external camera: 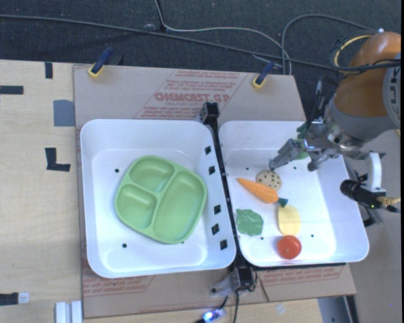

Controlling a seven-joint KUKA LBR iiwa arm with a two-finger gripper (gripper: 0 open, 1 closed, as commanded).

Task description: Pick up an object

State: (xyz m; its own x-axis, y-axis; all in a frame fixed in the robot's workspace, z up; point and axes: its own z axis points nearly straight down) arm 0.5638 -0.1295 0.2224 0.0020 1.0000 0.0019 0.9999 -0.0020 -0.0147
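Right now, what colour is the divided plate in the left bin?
Light green, seen clearly in the camera view: the divided plate lies in the left bin.

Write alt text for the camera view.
The gripper hangs over the right bin, just above a cookie, beside a carrot, green leaf, yellow piece and tomato. The left bin holds a green divided plate.

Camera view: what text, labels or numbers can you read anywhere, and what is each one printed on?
"CHEMCAST GP": red print on the brown board under the bins, behind the left bin; the last letters are uncertain.
Smaller red lines under it on the same board: too blurred to read.
Faint red print on the board's front strip below the bins: unreadable.
The green tray, the toy foods and the arm bear no readable text.
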